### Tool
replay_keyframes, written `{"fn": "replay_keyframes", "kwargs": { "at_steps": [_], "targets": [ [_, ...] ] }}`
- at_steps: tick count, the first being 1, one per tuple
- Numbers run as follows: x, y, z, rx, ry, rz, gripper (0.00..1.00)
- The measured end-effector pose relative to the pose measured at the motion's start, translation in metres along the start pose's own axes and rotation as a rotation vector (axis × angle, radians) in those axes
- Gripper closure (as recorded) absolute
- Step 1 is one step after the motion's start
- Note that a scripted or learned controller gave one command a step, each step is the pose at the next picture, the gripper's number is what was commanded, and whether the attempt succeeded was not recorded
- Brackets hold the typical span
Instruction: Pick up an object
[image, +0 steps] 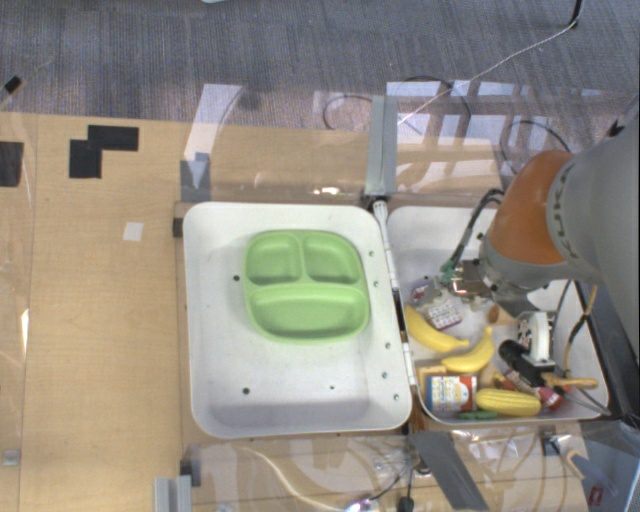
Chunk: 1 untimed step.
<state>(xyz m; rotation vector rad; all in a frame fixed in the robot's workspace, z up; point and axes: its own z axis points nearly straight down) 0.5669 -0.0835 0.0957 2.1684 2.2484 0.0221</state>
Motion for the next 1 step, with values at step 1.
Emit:
{"fn": "replay_keyframes", "kwargs": {
  "at_steps": [1],
  "targets": [
    [0.0022,0.004,-0.0131,-0.011,0.002,-0.007,1.0]
  ]
}}
